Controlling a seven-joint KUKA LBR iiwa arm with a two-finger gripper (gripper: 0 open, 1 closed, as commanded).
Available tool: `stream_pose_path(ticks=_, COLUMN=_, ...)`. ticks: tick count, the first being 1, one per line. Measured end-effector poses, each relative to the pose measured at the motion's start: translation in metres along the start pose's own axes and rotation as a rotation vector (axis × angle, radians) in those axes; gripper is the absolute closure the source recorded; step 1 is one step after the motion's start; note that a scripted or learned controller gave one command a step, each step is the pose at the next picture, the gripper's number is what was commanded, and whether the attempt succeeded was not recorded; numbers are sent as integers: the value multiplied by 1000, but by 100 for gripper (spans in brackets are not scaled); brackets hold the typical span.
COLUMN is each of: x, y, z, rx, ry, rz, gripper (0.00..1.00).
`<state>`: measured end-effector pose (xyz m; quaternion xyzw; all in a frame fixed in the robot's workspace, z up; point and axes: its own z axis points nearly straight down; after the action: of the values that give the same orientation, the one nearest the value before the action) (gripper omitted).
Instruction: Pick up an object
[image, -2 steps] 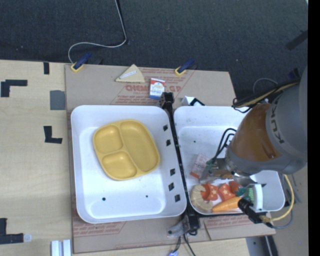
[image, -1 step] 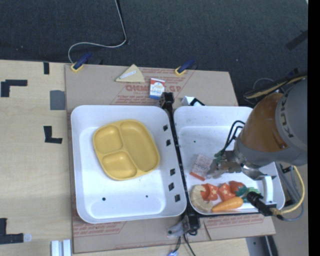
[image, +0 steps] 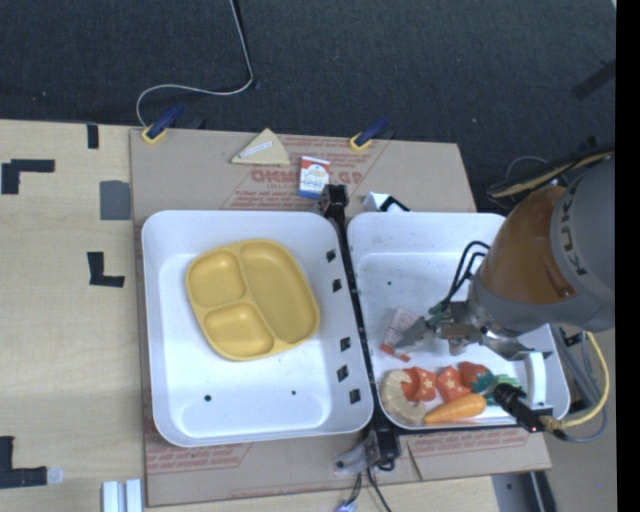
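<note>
Toy food (image: 445, 392), a carrot, tomatoes and bread, lies at the near edge of the right bin (image: 420, 250), just near of our gripper (image: 440, 325), whose grip we cannot tell, while the left bin (image: 165, 300) holds a yellow divided plate (image: 252, 297).

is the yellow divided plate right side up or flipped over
Right side up: the yellow plate in the left bin shows three hollow compartments facing the camera.
</note>
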<state>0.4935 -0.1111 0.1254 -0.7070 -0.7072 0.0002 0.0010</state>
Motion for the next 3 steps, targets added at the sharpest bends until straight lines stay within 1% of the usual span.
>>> stream_pose_path(ticks=1, x=-103, y=-10, z=-36, rx=-1, ry=-3, rz=2, gripper=0)
stream_pose_path(ticks=2, x=-45, y=-10, z=3, rx=1, ry=0, rz=-2, gripper=0)
stream_pose_path(ticks=3, x=33, y=87, z=-59, rx=-3, ry=0, rz=-2, gripper=0)
